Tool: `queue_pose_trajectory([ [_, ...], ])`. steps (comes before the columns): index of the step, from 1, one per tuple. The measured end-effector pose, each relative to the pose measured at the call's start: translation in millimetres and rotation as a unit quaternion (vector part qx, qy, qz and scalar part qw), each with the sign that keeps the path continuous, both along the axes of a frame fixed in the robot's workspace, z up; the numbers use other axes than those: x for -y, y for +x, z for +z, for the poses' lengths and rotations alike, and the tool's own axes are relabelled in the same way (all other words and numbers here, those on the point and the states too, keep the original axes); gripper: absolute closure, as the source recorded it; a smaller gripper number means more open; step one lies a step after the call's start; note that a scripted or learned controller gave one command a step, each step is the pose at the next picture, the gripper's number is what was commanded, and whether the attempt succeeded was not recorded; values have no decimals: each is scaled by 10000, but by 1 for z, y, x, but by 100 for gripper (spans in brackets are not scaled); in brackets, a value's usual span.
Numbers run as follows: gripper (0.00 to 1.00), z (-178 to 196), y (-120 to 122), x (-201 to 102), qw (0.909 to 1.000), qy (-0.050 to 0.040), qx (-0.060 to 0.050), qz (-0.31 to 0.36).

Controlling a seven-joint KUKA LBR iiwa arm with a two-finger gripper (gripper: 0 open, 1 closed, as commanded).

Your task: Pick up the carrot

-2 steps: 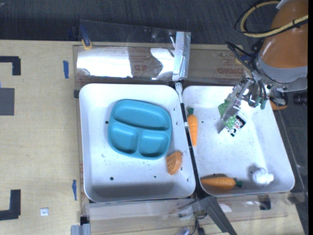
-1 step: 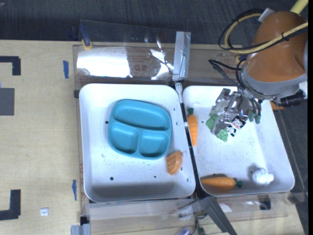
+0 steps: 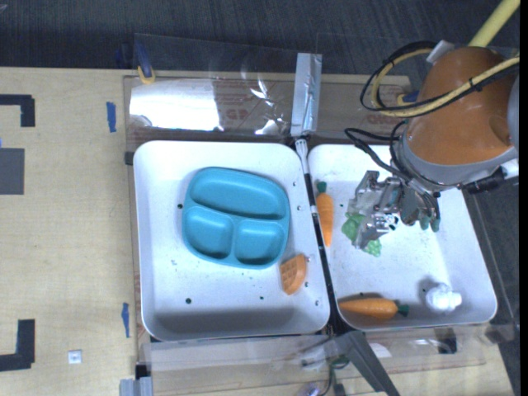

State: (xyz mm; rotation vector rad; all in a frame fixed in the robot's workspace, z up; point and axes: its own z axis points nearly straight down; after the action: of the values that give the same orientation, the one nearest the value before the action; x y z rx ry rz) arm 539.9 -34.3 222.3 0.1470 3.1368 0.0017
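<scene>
The gripper (image 3: 375, 217) hangs low in the right bin (image 3: 474, 291), just right of the upright carrot (image 3: 325, 214) leaning on the divider; whether it's clenched, I cannot tell. Another carrot (image 3: 369, 307) lies along the bin's near wall.

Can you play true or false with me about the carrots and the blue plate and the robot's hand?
1. The blue plate sits in the left bin. True.
2. The end effector is over the left bin. False: it is over the right bin.
3. A carrot lies near the front edge of the right bin. True.
4. The blue plate has one big compartment. False: it has three.
5. Another carrot lies along the right bin's left wall. True.
6. The white object is on the blue plate. False: it is in the right bin's corner.
</scene>
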Motion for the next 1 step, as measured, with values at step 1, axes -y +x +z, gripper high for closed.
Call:
queue_pose_trajectory([
  [1, 100, 1, -60, -9, 9797, 0, 4, 2004],
])
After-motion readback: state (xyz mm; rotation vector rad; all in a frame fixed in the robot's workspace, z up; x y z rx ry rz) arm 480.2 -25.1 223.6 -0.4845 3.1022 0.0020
